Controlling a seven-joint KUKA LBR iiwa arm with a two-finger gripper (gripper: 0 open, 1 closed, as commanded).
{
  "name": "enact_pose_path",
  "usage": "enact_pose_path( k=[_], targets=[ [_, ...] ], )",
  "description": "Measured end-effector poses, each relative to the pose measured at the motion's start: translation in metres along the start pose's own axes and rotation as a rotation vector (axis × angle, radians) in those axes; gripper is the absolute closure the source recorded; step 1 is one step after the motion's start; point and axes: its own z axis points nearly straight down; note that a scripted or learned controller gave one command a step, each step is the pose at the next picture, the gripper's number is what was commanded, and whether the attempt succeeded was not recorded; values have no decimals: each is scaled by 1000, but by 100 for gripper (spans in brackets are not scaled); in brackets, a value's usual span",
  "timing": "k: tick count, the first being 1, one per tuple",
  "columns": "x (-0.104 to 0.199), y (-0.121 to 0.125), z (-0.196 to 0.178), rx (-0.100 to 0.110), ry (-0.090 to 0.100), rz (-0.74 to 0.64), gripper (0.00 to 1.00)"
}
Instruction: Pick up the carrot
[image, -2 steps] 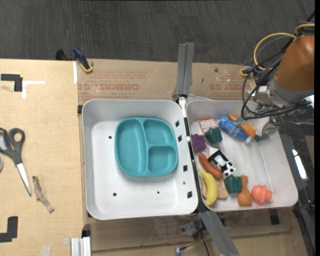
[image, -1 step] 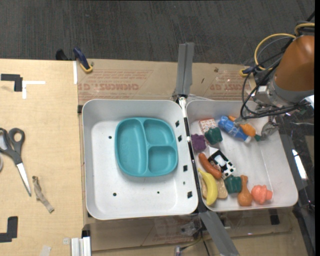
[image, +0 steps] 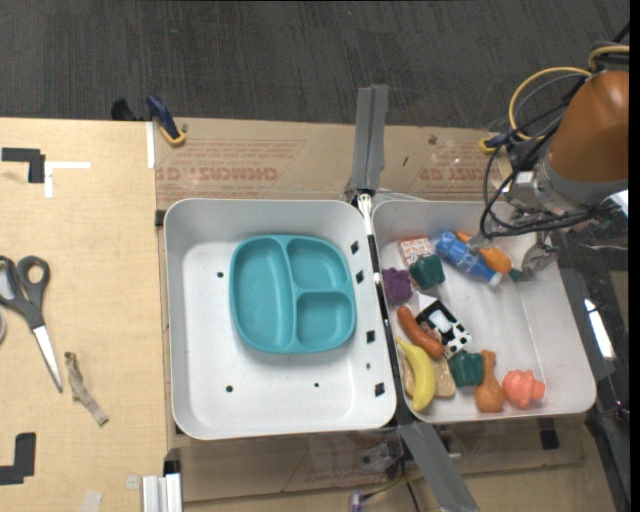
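Observation:
The carrot (image: 420, 332), a slim orange-red piece, lies slanted near the left wall of the right bin (image: 560, 330), just above a yellow banana (image: 419, 374). A black-and-white toy (image: 444, 326) touches its right side. My gripper (image: 533, 260) hangs over the bin's upper right part, under the grey wrist and the orange band (image: 595, 120). It is well to the right of and above the carrot, close to a blue bottle with an orange cap (image: 471, 256). Nothing shows between its fingers.
The right bin also holds a green cup (image: 428, 271), purple grapes (image: 398, 286), a small printed box (image: 414, 248), a green block (image: 466, 369), an orange-brown drumstick shape (image: 489, 388) and a peach (image: 523, 388). A teal divided plate (image: 295, 293) lies in the left bin. Scissors (image: 30, 300) rest on the bench at far left.

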Motion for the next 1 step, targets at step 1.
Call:
enact_pose_path(
  k=[1],
  targets=[
    [0,0,0,-1,0,24,0]
  ],
)
